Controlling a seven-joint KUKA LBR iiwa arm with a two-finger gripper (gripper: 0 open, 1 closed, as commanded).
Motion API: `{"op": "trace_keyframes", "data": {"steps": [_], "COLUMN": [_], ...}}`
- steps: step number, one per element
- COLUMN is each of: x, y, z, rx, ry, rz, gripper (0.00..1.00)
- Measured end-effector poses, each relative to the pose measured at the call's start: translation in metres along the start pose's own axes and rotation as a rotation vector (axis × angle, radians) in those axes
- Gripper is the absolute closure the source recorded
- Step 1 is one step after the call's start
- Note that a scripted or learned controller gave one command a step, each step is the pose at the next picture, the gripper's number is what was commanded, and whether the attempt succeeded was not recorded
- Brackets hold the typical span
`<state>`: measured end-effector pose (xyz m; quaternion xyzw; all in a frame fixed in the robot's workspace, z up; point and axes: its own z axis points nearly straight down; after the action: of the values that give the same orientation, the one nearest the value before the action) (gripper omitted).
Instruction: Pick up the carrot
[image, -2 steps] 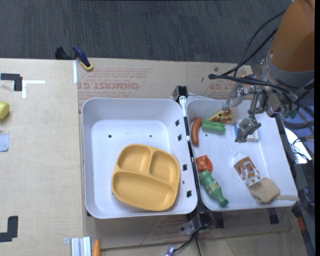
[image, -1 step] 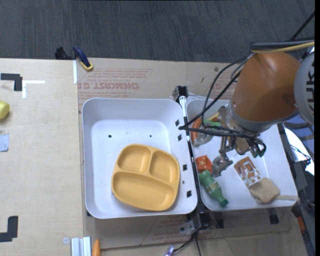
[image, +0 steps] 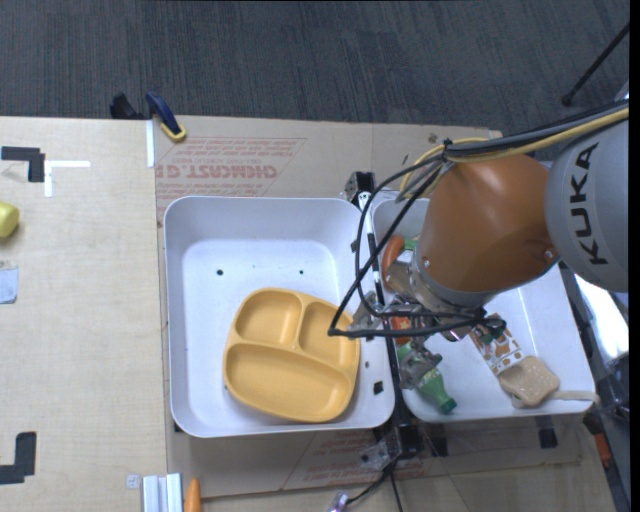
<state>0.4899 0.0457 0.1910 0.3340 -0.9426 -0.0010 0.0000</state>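
Observation:
The carrot (image: 391, 256) shows as a narrow orange strip by the left wall of the right bin (image: 560, 300), mostly hidden under the arm's orange band. The gripper (image: 402, 325) hangs low in the right bin just below that strip, wrapped in black cables and largely covered by the wrist. A small red-orange patch shows at the gripper, but I cannot make out what it is or whether anything is held.
A green bottle (image: 426, 386) lies just in front of the gripper. A printed packet (image: 498, 348) and a bread slice (image: 528, 381) lie to its right. The left bin (image: 190, 300) holds a yellow divided tray (image: 290, 358). A yellow fruit (image: 6, 220) sits far left on the bench.

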Motion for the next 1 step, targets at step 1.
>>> {"op": "trace_keyframes", "data": {"steps": [1], "x": [-0.0364], "y": [0.0422], "z": [0.0667], "rx": [0.0], "ry": [0.0], "rz": [-0.23], "gripper": [0.0]}}
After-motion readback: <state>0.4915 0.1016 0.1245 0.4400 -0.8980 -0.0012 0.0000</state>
